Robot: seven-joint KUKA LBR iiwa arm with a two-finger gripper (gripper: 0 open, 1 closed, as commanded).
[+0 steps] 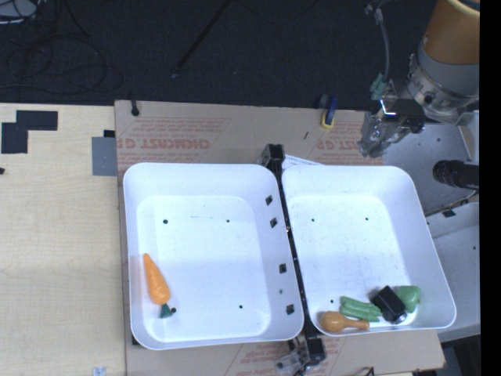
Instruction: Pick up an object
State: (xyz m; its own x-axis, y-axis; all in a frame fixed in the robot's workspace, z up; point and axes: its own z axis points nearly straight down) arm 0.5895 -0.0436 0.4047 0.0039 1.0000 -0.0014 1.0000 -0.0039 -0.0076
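Hangs high at the upper right, the claw [381, 135], beyond the far rim of the right bin [427, 225] and over the brown board [235, 135] rather than over either bin. Cannot tell how the claw stands, wide or narrow: too small and too dark against the clutter. Grips nothing that shows. Well below the claw, toward the near edge of the right bin, huddled together: a black block [389, 303], resting against a green pepper [409, 294] just to its right, with a green pod [358, 309] on its left and a tan gourd [340, 322] touching the pod's near side. Far off to the claw's lower left, in the left bin [137, 210], near its front left corner: an orange carrot [155, 279], lying alone, green stub toward the near rim.
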